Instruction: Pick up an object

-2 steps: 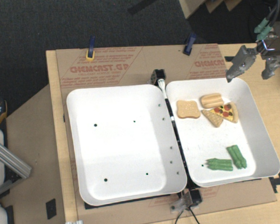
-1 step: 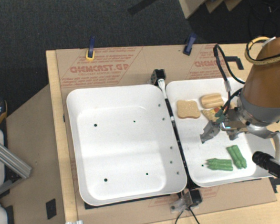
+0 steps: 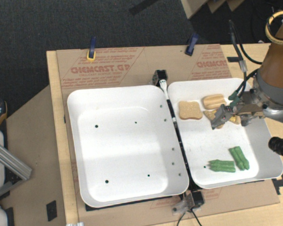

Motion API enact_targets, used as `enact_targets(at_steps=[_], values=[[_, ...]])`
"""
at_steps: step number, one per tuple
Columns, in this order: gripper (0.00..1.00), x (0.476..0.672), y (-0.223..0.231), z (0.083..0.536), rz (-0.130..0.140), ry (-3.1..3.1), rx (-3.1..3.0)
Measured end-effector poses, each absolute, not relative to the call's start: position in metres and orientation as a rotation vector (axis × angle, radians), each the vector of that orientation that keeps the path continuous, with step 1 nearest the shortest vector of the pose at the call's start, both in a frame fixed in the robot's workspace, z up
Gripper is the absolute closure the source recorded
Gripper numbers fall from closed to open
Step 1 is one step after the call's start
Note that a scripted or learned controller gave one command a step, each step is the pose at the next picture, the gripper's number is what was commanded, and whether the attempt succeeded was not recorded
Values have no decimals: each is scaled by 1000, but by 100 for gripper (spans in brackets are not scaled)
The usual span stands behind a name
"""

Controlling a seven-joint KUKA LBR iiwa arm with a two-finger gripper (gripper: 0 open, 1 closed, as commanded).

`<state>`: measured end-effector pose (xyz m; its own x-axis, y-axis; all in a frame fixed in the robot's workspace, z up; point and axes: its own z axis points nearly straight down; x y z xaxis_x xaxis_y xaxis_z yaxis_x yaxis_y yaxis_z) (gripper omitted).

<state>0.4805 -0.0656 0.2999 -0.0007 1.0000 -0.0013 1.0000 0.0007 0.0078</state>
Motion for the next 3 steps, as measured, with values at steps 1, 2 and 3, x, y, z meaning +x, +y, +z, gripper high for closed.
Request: enact_targets(at_steps=[1,2,3], values=[[0,480,-62,362,9,2217,2215],[0,480,44,456,19,2231,2202],[0,478,181,523,15,2238,2203]])
